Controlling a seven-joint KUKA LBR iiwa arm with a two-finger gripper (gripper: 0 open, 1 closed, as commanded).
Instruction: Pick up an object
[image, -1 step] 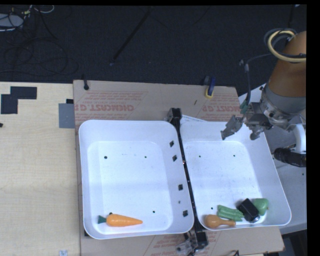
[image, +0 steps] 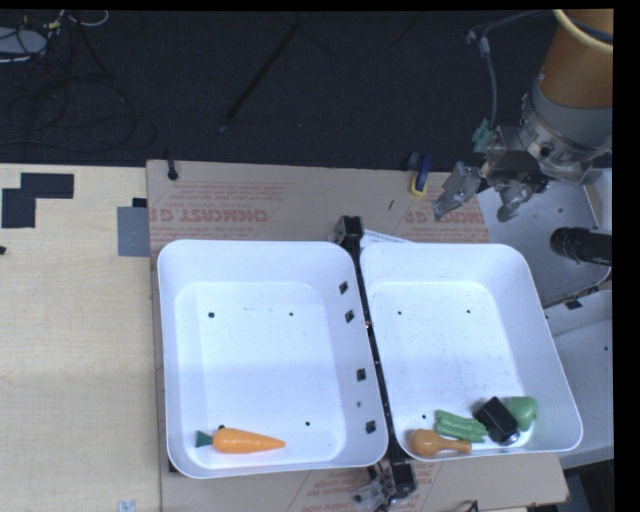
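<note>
An orange carrot (image: 248, 440) lay low in the left bin (image: 180, 300). The right bin (image: 540, 300) held a tan gourd (image: 436, 443), green pods (image: 460, 426) and a black block (image: 497, 419), crowded together. Above, the hand (image: 480, 197) hung apparently spread, holding nothing.

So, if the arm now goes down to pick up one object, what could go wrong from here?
1. In the right bin, the green toy, black block and tan pear-shaped toy lie packed in the near corner; the claw might catch two at once or bump the wall.
2. The carrot lies close to the left bin's near wall, so a finger could hit the rim.
</note>
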